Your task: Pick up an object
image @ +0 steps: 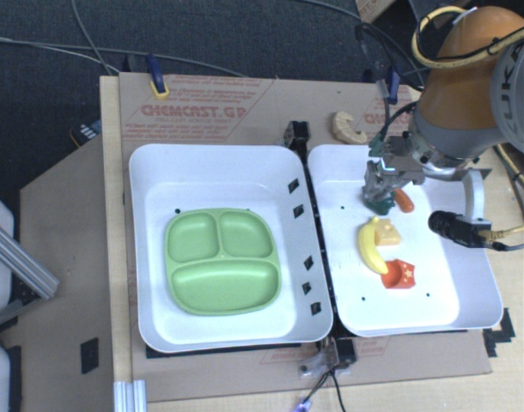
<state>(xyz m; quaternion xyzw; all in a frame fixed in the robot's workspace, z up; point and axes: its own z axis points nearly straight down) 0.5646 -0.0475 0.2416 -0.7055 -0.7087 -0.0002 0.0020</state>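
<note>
My gripper (381, 192) is low over the far part of the right bin (451, 303), pointing down from the grey and orange arm. A small orange piece (405, 202) lies just to its right, touching or nearly touching it. Something dark green (380, 204) sits right at the gripper's tip; whether it is a separate object is unclear. Nearer the front lie a yellow banana (370, 249), a pale yellow block (387, 233) against it, and a red piece (399, 275).
The left bin (150, 230) holds a green divided plate (222, 260). A black cylinder with a cable (455, 227) hangs over the right bin's right side. A beige object (348, 127) lies on the board behind the bins.
</note>
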